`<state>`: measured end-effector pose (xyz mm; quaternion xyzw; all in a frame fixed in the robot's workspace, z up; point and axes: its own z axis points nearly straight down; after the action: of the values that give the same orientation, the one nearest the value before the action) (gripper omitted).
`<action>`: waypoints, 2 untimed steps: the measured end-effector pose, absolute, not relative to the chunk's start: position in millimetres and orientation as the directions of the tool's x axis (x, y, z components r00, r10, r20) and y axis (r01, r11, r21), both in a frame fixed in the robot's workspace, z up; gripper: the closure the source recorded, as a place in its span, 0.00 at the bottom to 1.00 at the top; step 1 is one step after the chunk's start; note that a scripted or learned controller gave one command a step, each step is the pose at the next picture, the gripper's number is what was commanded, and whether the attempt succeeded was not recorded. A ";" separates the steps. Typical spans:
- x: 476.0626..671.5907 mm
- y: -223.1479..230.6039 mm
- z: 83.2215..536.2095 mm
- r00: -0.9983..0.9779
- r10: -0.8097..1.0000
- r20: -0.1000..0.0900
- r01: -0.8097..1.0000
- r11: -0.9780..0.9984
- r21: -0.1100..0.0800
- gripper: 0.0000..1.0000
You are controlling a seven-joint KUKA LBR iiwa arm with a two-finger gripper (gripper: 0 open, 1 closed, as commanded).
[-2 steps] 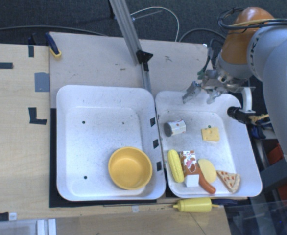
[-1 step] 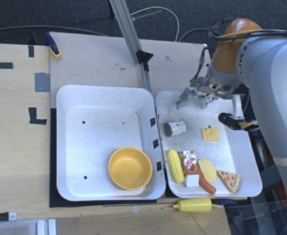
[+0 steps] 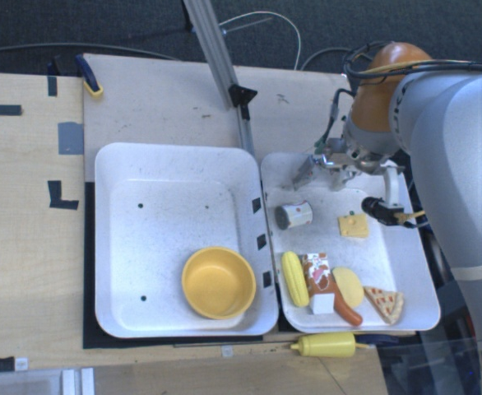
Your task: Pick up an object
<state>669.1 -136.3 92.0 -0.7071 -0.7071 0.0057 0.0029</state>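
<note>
My gripper (image 3: 319,178) hangs over the far end of the right bin (image 3: 405,257), open, with nothing between its fingers. Just in front of it a small grey cylinder (image 3: 294,215) lies on its side. To the right sits a yellow cheese wedge (image 3: 354,226). Near the bin's front lie a yellow corn cob (image 3: 294,278), a red and white carton (image 3: 316,270), a white block (image 3: 322,304), a sausage (image 3: 348,313), a pale yellow disc (image 3: 349,285) and a pizza slice (image 3: 385,304). A yellow bowl (image 3: 219,282) stands in the left bin (image 3: 126,220).
A yellow mustard bottle (image 3: 327,346) lies on the bench just outside the right bin's front rim. A slanted metal post (image 3: 216,48) rises behind the bins' shared wall. The grey arm (image 3: 447,155) covers the right bin's right side.
</note>
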 end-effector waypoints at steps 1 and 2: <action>668.6 -135.8 101.3 -0.001 1.000 -0.004 1.000 0.001 -0.013 1.00; 674.7 -128.9 147.7 -0.002 1.000 0.000 1.000 0.002 0.003 1.00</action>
<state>674.7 -128.9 147.7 -0.7063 -0.7079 -0.0012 -0.0012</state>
